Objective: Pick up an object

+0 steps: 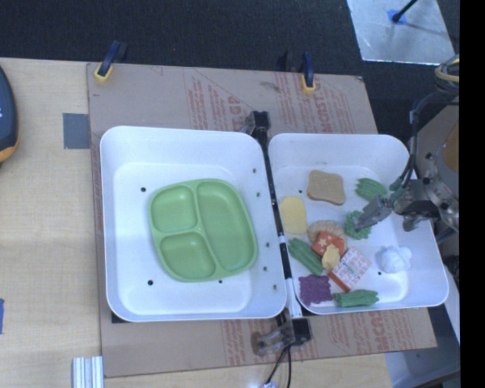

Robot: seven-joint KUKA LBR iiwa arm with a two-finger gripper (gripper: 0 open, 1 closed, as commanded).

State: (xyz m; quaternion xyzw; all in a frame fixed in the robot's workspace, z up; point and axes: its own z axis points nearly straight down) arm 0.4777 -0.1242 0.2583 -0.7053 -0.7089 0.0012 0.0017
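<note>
Camera view: gripper (370, 213) low over right bin (420, 293), tips at a green leafy piece (357, 225) — jaw state: can't tell. Toast slice (326, 187), other toy food alongside. Green tray (201, 229) in left bin (121, 217). Nothing visibly lifted — pick not yet done.

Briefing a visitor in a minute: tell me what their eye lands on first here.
First the green divided plate, alone in the left bin. Then the jumble of toy food in the right bin: a toast slice, a yellow piece, a purple piece. The gripper reaches in from the right, by a green piece.
</note>
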